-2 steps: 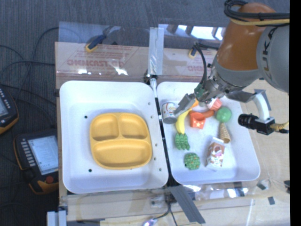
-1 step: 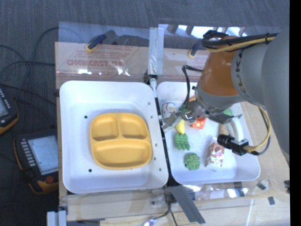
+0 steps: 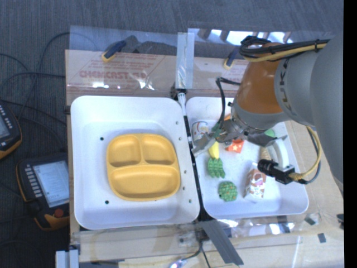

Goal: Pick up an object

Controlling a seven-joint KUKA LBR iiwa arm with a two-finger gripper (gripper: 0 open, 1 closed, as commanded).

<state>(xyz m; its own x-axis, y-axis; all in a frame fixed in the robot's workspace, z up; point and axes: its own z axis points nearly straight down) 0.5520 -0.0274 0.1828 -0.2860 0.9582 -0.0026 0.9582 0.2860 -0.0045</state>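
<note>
My gripper (image 3: pixel 218 137) reaches down into the right bin (image 3: pixel 290 202), near its left side, under the orange wrist band. A small yellow object (image 3: pixel 213 150) sits right below the fingertips, touching or almost touching them. Just under it lies a green leafy toy (image 3: pixel 216 167), and a round green toy (image 3: pixel 227 190) lies lower still. A small red piece (image 3: pixel 236 147) rests to the right of the gripper. A white and brown carton-like object (image 3: pixel 256 184) lies at the bin's lower right.
The left bin (image 3: pixel 89 121) holds a yellow divided plate (image 3: pixel 144 166). A black connector with a yellow cable (image 3: pixel 277 172) hangs off the arm over the right bin. The arm's bulk covers the bin's upper right. Cardboard and clear plastic lie behind both bins.
</note>
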